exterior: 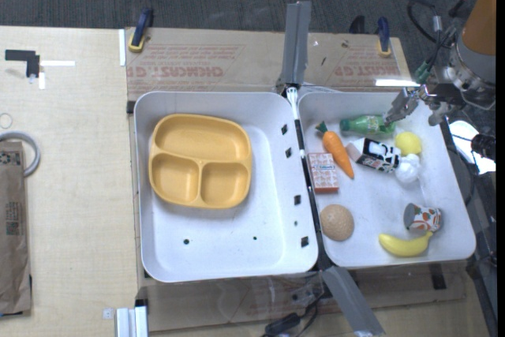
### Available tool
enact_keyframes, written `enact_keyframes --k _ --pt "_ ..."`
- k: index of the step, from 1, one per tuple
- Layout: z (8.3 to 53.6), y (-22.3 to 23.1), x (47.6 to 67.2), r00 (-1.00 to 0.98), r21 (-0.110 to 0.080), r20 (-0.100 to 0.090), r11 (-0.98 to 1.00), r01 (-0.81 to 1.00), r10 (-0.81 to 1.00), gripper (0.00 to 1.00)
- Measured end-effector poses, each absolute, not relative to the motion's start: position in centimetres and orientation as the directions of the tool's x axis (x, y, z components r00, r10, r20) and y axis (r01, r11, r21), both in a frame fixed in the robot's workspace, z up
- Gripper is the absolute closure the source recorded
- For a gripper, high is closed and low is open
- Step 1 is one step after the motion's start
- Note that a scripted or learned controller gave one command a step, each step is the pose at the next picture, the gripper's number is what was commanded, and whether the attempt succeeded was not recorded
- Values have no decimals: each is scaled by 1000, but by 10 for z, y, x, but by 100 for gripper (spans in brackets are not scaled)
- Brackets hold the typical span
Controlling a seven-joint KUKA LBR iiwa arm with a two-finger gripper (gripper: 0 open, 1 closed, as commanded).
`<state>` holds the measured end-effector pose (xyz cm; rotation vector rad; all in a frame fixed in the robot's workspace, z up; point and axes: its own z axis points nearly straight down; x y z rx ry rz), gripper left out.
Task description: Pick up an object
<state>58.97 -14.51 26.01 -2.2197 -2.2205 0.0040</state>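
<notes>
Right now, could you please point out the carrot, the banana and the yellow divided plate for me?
carrot (339, 155), camera view, middle of its orange body.
banana (404, 244), camera view, middle of its curve.
yellow divided plate (158, 140), camera view, left rim.

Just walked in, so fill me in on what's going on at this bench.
The arm's hand is low over the far end of the right bin, at the green bottle. The carrot, lemon and banana lie loose in that bin. The left bin holds a yellow divided plate.
</notes>
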Motion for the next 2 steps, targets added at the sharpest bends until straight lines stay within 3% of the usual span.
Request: enact_keyframes --k 1,2 --pt "245 -176 557 34 -3 -1 -34 999 999 0" --pt "206 -73 569 7 -3 -1 -7 1000 1000 0"
